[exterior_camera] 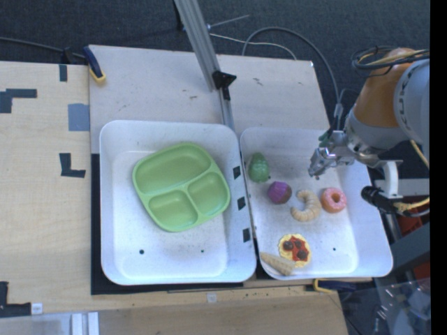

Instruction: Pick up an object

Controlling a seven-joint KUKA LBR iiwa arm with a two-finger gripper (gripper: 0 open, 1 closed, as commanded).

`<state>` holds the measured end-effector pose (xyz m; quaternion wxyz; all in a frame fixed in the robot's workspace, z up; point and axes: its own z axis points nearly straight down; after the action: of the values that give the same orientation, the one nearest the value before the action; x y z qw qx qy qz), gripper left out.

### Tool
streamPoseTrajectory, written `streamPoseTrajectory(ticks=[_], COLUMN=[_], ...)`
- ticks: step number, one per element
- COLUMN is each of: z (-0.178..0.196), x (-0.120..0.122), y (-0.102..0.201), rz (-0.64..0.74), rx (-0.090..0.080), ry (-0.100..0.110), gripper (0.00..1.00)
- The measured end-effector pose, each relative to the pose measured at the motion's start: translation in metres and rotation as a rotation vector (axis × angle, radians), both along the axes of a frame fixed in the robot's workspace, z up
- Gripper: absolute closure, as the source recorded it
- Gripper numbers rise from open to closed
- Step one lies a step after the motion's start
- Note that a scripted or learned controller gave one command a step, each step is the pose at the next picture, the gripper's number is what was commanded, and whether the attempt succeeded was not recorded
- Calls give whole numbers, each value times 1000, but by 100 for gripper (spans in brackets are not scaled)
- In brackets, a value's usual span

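Hovering over the right bin [363, 253], the tool [323, 160] sits above bare floor of that bin, up and to the right of the purple ball [279, 191], which serves as the landmark; whether its tips are spread or pinched cannot be told from this slanted view, and nothing is seen held.

Candidates lie around the purple ball: a green rounded piece [259, 167] just up-left of it; a pale curved pastry [305, 205] just to its right; a pink doughnut [333, 200] further right, touching or nearly touching that pastry; a small pizza-like disc [295, 248] below; a tan wedge [276, 262] below-left, against the bin's near edge. The green divided plate [181, 185] lies well to the left, in the left bin [115, 257].

Judging by position, the doughnut or pastry is nearest the tool; yet they crowd each other, so a descent there risks nudging both. The purple ball stands apart, with room on either side, and seems the cleaner choice; it may roll, so the tool should centre over it, descend straight, and close low around its middle; lifting should wait until it is firmly caught.
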<state>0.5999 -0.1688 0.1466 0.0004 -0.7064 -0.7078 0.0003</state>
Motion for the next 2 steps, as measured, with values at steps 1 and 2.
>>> streamPoseTrajectory(ticks=[1, 2], z=[57, 100], x=[-1, 0], y=[10, 11], rz=[1, 1], rx=[-1, -1], ry=[-5, -5], gripper=[100, 100])
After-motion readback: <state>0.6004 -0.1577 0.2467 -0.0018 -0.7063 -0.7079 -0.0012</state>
